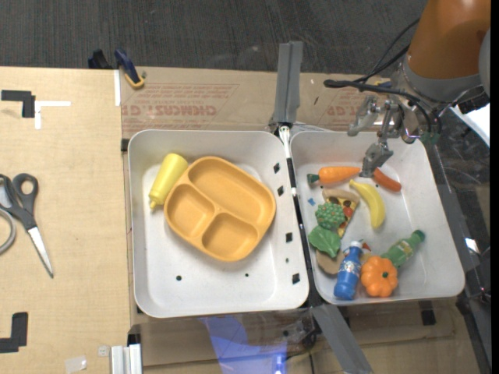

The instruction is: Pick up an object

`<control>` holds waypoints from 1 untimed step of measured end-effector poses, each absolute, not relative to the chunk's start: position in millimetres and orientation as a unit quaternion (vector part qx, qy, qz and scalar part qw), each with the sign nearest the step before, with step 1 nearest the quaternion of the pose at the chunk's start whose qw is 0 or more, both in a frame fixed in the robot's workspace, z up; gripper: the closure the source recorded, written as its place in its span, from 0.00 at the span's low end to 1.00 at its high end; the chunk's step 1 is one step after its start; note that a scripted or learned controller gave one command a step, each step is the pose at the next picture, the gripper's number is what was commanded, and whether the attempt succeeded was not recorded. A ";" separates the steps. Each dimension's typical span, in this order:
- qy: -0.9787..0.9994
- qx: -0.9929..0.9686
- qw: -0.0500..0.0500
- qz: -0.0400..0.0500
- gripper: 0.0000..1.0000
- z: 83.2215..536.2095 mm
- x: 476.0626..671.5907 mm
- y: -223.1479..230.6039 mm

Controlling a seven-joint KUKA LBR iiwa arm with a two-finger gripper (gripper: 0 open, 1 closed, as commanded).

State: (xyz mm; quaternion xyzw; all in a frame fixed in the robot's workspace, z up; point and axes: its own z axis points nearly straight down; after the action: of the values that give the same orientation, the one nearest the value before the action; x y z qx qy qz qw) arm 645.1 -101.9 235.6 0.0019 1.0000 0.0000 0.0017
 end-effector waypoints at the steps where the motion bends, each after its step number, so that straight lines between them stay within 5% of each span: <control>1: 1.000 -0.022 0.011 -0.002 0.00 117.6 629.7 -117.3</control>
State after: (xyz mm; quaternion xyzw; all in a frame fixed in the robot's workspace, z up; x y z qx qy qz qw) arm 629.7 -117.3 117.6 -0.0225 0.9997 -0.0019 0.0113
